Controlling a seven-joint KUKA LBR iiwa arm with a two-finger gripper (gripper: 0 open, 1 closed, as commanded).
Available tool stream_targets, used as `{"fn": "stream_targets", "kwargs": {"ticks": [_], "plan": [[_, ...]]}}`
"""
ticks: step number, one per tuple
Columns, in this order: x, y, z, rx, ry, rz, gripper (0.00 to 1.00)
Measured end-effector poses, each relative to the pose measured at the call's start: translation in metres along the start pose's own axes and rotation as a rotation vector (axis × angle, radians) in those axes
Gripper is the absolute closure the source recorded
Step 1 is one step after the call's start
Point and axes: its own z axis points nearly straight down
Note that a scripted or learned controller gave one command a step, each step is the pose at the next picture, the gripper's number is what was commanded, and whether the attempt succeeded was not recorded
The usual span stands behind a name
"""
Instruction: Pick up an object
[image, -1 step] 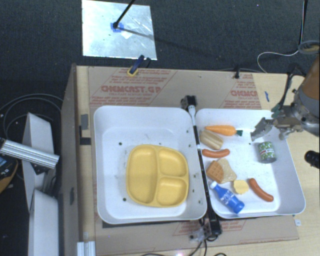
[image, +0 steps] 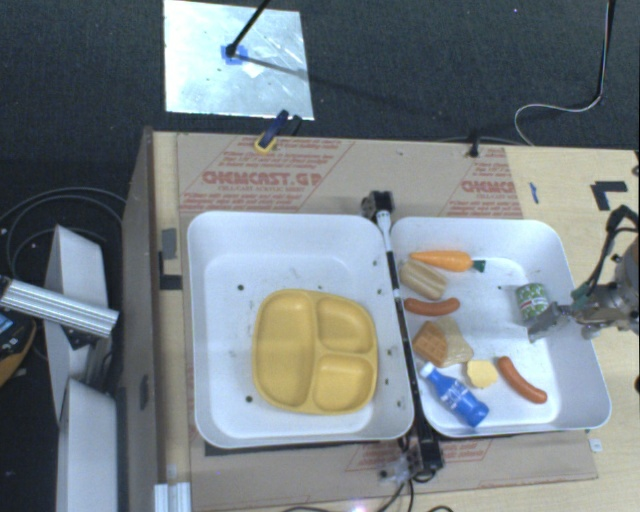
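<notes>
Grey two-finger gripper low at right white bin edge, beside small green-labelled can, apparently lining up; finger state indeterminable.

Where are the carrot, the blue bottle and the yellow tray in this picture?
carrot (image: 441, 260): camera view, middle of its orange body.
blue bottle (image: 457, 397): camera view, middle of its blue body.
yellow tray (image: 283, 330): camera view, its large left compartment.

Glossy white plastic bins — yellow tray smooth, probably plastic.
</notes>
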Motion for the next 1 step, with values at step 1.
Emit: {"fn": "stream_targets", "kwargs": {"ticks": [1], "plan": [[-0.0031,0.0010,0.1199,-0.003,0.000,-0.001,0.00]]}}
